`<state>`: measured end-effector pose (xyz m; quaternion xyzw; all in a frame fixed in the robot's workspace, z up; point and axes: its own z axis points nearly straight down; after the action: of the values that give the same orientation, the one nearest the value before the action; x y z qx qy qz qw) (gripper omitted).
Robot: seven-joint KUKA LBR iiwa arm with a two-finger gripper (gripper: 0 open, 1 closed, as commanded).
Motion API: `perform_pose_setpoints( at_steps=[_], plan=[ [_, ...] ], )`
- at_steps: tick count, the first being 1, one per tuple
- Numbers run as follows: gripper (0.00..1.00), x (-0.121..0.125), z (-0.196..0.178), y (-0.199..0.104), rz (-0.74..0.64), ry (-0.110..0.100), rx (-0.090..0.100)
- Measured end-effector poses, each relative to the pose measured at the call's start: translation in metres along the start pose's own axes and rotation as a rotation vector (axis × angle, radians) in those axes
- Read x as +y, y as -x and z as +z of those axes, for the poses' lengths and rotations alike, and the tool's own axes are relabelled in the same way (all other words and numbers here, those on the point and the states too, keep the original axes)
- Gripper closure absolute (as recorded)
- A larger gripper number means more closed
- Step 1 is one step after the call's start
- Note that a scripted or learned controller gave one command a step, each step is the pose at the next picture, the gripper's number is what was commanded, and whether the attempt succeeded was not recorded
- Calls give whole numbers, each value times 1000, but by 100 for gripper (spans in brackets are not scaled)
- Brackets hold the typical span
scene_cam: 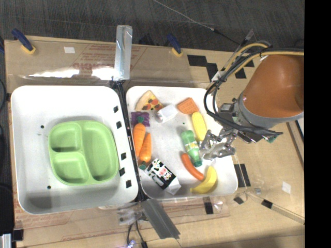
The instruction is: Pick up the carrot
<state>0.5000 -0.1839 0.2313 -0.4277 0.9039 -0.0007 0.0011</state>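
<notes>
Left bin [20,138]: we see a green divided plate [83,151] at its middle.
Carrot [138,138]: we find it along the right bin's [227,182] left wall, purple top toward the far edge, a second orange piece [147,148] touching its right side.
Clutter: a green bottle [189,141], a smaller carrot [192,167] and a banana [207,181] sit near the right wall.
Gripper [217,148]: poised by the right wall, holding nothing; we cannot tell how wide the claw stands.
Advice: we judge it should cross to the left wall and close across the carrot's width, clear of its neighbour.

Robotics lab; clamped bench [62,56]; toy-food bins [31,102]; cabled arm [271,94]
</notes>
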Motion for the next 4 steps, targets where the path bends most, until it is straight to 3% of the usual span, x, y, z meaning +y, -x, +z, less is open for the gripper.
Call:
perform_pose_setpoints(
  at_steps=[1, 2, 3, 4],
  plan=[
    [100, -8, -15, -15, -51, 1, 0],
    [100, 11, 19, -22, -276, 5, 1],
    [100, 42, -18, 20, -456, 0, -1],
    [100, 42, -28, 22, -462, 0, -1]
  ],
)
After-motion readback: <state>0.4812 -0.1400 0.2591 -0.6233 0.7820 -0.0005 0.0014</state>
